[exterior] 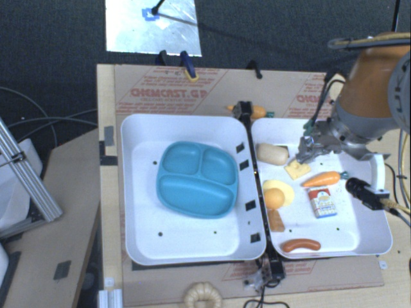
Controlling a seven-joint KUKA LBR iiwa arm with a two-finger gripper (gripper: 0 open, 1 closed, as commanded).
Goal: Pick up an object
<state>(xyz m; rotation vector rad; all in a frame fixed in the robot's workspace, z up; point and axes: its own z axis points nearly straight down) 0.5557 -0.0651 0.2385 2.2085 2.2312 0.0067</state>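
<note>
A coil of pale rope (204, 294) is seen at the nearest edge of the bench, just below the two white bins. In the near corner of the right bin (376, 239) a toy sausage (300, 245) is laid lengthwise, close to the front wall. A little farther in, a brown cracker-like strip (276, 220) is found beside the divider, and just beyond it a fried egg toy (276, 194) with an orange yolk is set. To its right a small red-and-white carton (322, 203) lies flat, and just beyond that an orange carrot (320, 179) is placed crosswise. A yellow cheese wedge (297, 169) rests between the egg and the carrot, and a pale potato-like piece (273, 153) is positioned behind it, near the divider. The gripper (307, 153) is held low over the right bin, directly above the far edge of the cheese wedge; whether its fingers are parted or closed cannot be told, and nothing is seen lifted off the bin floor. The grey arm (372, 101) with its orange band is extended in from the right. In the left bin (138, 236) a blue divided plate (197, 178) is set near the middle, well apart from the toys. Behind the bins, a small orange object (257, 112) is partly hidden at the top of the divider, and a blue-and-yellow clamp (188, 65) is fixed at the far edge of the board. Farthest away, a shiny sheet (153, 17) is spread on the dark floor.
</note>
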